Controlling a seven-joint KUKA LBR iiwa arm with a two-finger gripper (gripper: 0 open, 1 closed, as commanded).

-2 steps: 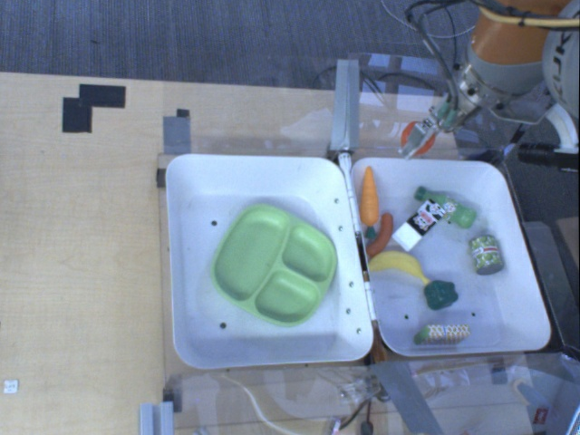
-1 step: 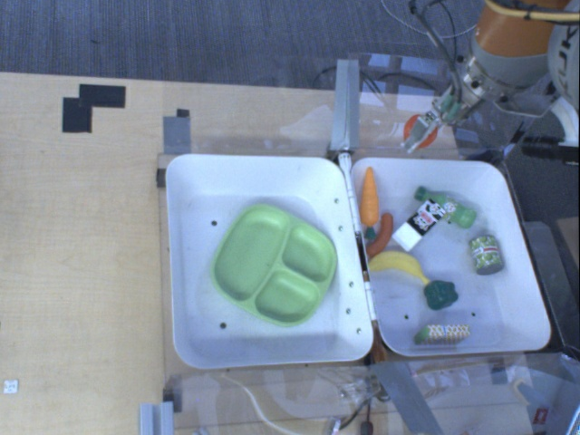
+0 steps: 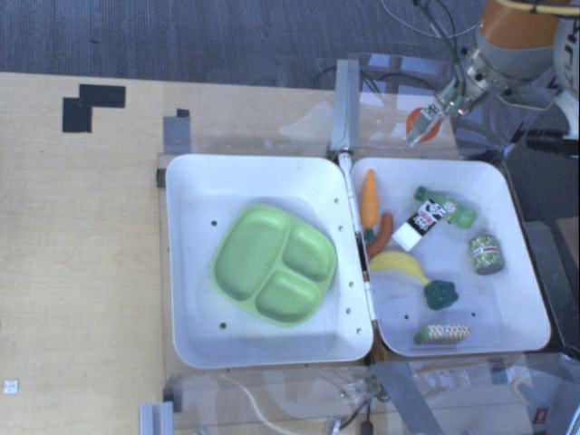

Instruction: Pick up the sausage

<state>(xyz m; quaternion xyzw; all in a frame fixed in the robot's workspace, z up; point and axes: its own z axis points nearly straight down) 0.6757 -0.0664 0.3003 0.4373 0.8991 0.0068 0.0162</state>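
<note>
I see the sausage (image 3: 384, 232), short and reddish-brown, at the right bin's (image 3: 517, 243) left edge, just below the carrot (image 3: 369, 199). The tool (image 3: 422, 127) grips a small orange-and-white thing (image 3: 428, 120) beyond the bin's far edge.

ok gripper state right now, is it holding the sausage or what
gripper: up above the far edge of the right bin, open or shut cannot be told; no sausage between its fingers. The sausage lies in that bin beside the carrot.
</note>
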